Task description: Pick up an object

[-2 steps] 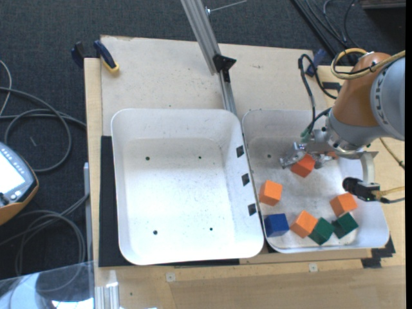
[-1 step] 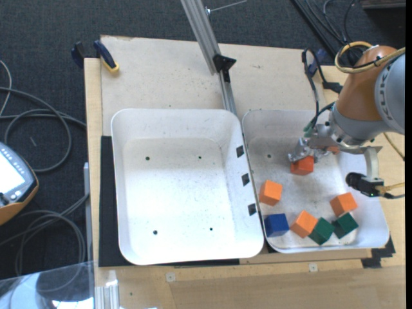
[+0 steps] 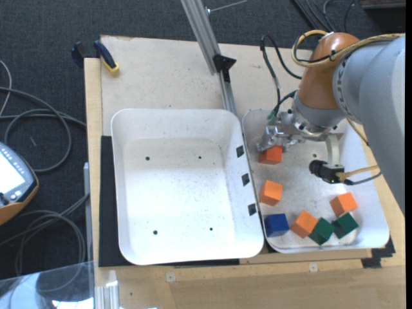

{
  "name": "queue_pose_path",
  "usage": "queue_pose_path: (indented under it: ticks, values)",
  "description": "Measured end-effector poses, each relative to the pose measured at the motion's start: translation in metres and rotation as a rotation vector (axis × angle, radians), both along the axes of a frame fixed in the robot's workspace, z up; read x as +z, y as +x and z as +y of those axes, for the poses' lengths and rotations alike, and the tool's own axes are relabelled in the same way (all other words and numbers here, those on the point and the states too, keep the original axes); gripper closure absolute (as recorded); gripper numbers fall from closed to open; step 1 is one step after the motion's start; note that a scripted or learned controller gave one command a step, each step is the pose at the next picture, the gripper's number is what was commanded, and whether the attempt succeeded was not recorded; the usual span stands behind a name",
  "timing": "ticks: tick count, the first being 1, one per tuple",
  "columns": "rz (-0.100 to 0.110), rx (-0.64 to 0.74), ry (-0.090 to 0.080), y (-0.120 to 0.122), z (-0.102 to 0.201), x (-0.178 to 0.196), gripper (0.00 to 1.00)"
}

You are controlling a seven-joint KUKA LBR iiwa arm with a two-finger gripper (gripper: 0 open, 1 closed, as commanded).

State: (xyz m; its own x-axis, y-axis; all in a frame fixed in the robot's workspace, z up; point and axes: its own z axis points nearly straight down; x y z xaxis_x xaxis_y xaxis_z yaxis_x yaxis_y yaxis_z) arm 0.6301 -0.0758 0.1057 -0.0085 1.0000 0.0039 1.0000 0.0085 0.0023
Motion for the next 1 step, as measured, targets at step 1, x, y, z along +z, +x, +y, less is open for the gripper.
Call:
queue_pose_path:
  ticks: [1]
  values:
    - [-0.005, -0.001, 0.0, -0.0217, 0.1275, 0.0978, 1.0]
